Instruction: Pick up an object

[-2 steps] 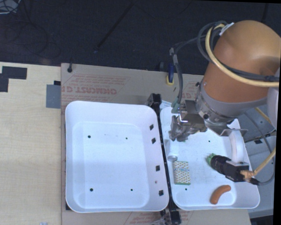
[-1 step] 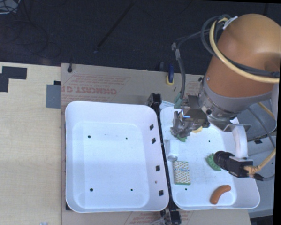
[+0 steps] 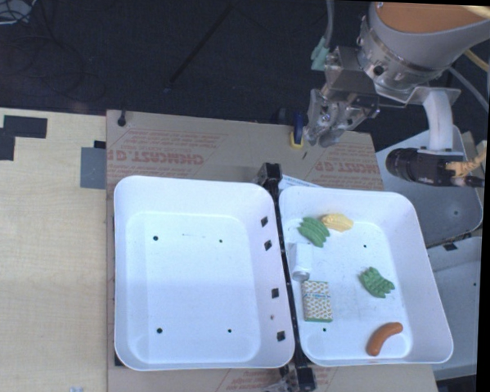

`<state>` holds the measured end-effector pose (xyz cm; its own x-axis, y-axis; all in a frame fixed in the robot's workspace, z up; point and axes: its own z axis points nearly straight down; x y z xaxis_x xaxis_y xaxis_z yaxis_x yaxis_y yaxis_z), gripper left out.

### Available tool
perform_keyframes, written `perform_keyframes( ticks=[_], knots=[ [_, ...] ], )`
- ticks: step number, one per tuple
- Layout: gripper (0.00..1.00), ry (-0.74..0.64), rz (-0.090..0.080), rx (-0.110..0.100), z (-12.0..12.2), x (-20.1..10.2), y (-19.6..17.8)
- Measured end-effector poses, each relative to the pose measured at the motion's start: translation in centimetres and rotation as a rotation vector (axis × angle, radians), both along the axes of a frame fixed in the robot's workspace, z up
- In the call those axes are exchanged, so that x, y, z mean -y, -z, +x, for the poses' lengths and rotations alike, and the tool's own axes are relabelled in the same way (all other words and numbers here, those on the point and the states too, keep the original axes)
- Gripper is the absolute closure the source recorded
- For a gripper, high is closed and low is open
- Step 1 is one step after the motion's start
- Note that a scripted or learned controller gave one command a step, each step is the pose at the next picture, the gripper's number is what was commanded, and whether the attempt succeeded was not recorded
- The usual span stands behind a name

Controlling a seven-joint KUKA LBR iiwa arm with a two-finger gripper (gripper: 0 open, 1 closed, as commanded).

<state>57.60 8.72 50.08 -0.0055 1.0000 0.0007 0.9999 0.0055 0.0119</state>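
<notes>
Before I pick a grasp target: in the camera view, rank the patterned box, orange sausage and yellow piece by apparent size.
1. Patterned rectangular box, largest.
2. Orange sausage-shaped toy.
3. Yellow toy piece, smallest, partly tucked against a green toy, so the last two are close.

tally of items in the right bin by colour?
Green: 2, leafy piece near the top and leafy piece at the right
Yellow: 1, small piece beside the top green one
Orange: 1, sausage-shaped piece at the lower right
White: 1, small tube by the left wall
Patterned: 1, flat packet
Total: 6
</notes>
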Motion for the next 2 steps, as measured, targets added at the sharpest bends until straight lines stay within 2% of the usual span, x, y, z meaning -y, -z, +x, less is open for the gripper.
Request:
perform_keyframes(
  ticks=[1,2],
  knots=[
    [1.0,-0.001,0.0,-0.015,-0.6,-6.6,0.2],
    [1.0,0.002,-0.007,-0.033,-4.1,-9.2,16.5]
  ],
)
